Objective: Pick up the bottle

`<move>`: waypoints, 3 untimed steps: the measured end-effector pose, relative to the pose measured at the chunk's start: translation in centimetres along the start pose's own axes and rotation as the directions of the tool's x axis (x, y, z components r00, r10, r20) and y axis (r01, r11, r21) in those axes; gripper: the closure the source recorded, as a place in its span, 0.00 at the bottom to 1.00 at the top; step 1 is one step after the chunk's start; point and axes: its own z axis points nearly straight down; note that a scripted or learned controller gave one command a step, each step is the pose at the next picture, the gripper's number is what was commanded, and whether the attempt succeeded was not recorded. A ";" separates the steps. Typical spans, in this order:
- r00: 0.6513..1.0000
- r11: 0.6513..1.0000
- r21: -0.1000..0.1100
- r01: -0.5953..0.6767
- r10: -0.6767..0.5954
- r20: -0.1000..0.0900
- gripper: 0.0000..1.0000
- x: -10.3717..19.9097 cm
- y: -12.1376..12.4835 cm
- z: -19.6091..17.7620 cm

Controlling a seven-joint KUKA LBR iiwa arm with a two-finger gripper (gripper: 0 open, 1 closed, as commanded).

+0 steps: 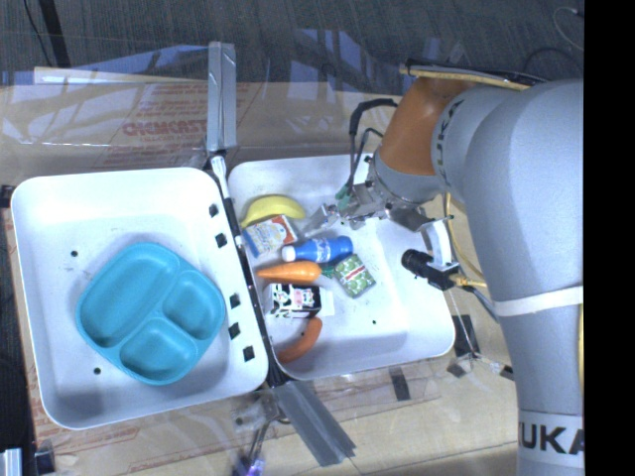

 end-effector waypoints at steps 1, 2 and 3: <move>0.953 0.953 0.001 0.302 -0.302 -0.002 0.00 -0.1 -3.6 1.0; 0.950 0.950 0.000 0.313 -0.313 -0.001 0.00 1.9 -9.3 1.0; 0.949 0.949 -0.001 0.316 -0.316 -0.001 1.00 1.8 -9.3 0.0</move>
